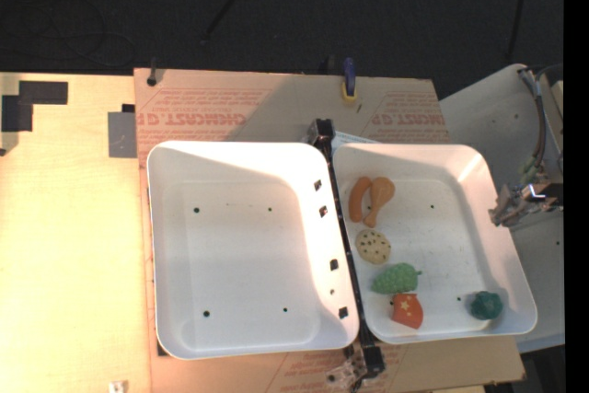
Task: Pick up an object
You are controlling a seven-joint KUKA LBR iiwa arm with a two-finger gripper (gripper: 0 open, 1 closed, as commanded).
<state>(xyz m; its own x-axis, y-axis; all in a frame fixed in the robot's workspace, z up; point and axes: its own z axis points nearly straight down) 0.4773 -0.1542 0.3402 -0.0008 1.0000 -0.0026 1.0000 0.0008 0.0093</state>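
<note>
- My jaws [515, 205] sit at the far right, just outside the right rim of the right bin [502, 239]; they are too small and blurred there for me to tell how far apart they stand, and I can't make out anything between them.
- Everything I could pick lies in that right bin, to the left of my jaws and apart from them.
- Nearest the bin's top left is an orange drumstick-shaped toy [370, 198].
- Just below it lies a round speckled cookie [373, 246].
- Lower still, a green leafy piece [396, 277] touches a red strawberry-like piece [407, 309] beneath it.
- A dark teal lump [485, 305] rests near the bin's bottom right corner, below my jaws and well apart from them.
- The left bin [239, 244] lies beside it on the tabletop [64, 244].
</note>
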